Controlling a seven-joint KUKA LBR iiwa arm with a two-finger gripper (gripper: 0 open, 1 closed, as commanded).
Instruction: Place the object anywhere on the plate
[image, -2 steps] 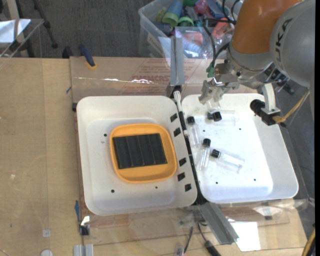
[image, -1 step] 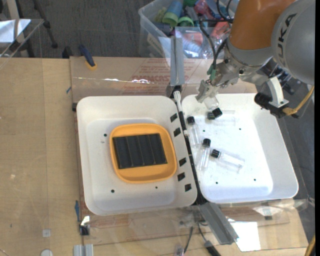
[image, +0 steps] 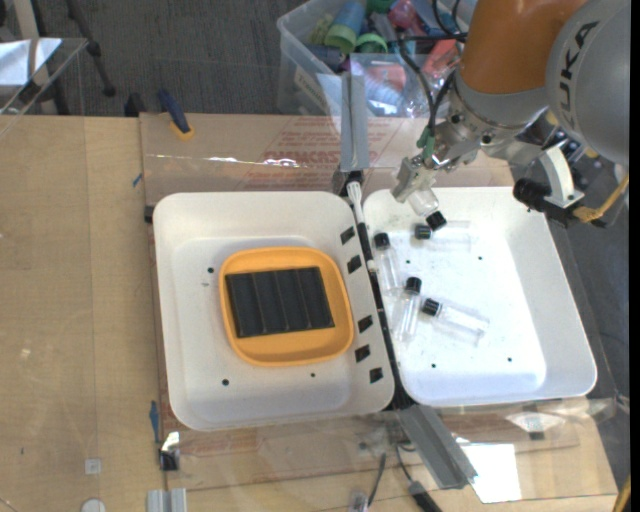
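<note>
— From the overhead camera, has anything reached the plate (image: 286, 350) yet?

— No. It sits bare in the left bin (image: 180, 300). The clear vials (image: 448, 314), black-capped, lie scattered in the right bin (image: 530, 300).

— And the claw (image: 418, 178)?

— Hanging over that bin's far edge; whether it's clenched or released, I can't tell. I'd say picking and carrying both remain.

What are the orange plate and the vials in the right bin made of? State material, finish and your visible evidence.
Orange plate: likely moulded plastic, matte, uniform colour with soft rounded rim; its dark ribbed insert looks like rubber or plastic. Vials: clear plastic or glass, see-through bodies with black caps; I cannot tell which.
</note>
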